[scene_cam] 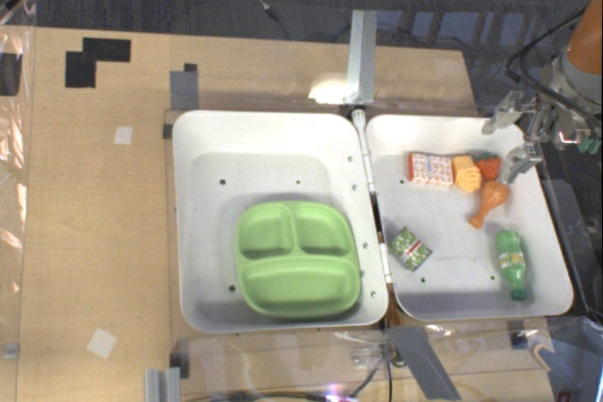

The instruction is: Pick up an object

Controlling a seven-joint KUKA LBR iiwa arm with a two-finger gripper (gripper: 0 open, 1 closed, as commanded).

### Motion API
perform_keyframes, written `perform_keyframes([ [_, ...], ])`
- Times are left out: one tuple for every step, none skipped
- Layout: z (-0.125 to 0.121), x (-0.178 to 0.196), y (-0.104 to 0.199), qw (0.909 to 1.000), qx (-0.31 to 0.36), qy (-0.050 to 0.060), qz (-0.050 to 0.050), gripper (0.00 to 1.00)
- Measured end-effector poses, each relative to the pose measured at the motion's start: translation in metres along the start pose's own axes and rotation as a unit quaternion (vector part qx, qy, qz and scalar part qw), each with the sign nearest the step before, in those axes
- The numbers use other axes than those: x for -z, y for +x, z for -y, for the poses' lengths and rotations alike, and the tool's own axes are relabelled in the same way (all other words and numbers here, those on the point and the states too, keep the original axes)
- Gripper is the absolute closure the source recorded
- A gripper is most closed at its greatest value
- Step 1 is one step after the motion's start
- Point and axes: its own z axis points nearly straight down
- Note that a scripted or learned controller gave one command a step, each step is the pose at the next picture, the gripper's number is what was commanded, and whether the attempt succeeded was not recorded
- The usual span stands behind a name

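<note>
We see the two-finger gripper [521,135] above the right white bin [452,287]'s far right rim; finger state unclear. Near it lies a red-patterned white carton [430,169]; its print, like the small green packet [410,248]'s, is unreadable.

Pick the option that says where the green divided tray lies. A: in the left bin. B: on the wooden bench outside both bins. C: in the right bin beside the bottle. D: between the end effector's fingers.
A: the green divided tray lies flat on the floor of the left bin, toward its near side.
</note>
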Motion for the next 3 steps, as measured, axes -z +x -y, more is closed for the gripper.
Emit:
perform_keyframes([
  [0.005,-0.119,0.033,0.9969,0.078,0.001,0.001,0.00],
  [-0.038,-0.129,-0.024,0.9978,-0.066,-0.001,0.001,0.00],
  [-0.038,-0.114,-0.027,0.9980,-0.063,0.000,0.008,1.00],
])
